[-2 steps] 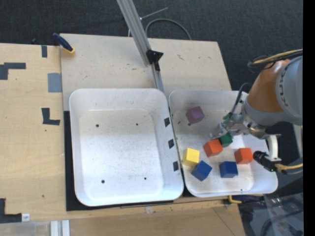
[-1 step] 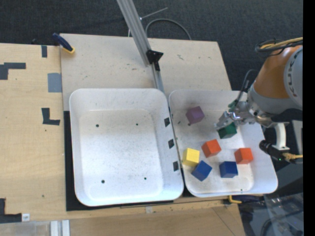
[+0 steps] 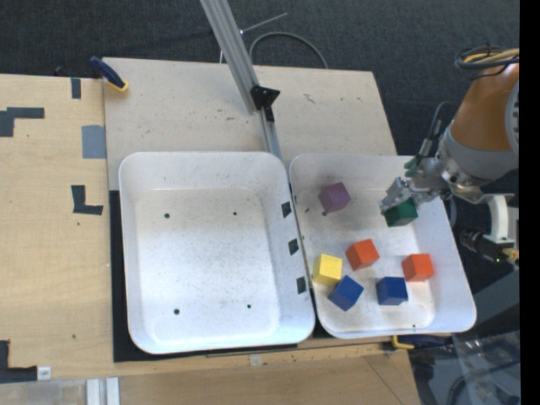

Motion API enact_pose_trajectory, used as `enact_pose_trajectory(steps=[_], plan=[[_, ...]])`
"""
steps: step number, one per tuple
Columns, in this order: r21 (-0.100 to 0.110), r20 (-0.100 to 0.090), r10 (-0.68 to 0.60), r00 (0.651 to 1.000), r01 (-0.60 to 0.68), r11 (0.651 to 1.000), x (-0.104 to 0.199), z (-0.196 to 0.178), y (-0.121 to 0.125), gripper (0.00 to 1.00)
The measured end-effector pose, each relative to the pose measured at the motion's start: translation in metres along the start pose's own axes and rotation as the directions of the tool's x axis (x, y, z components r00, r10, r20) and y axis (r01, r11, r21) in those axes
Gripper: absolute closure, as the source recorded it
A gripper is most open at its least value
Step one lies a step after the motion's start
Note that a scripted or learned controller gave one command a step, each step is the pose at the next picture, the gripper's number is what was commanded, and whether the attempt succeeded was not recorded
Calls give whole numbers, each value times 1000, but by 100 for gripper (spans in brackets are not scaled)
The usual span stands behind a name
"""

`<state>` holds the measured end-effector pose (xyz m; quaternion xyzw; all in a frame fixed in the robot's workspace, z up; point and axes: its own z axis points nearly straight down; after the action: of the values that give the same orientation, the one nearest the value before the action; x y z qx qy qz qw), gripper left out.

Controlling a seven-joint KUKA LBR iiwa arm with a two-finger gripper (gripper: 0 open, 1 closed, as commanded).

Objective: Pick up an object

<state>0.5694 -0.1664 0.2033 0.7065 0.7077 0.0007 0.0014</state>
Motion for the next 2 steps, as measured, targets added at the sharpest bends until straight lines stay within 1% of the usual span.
enact_pose_trajectory(steps=[1,2], plan=[[4,-3,-4,1000,4,1000,52,-2,2,100],[6,-1,-1,1000,1,1000,100,5,16,100]])
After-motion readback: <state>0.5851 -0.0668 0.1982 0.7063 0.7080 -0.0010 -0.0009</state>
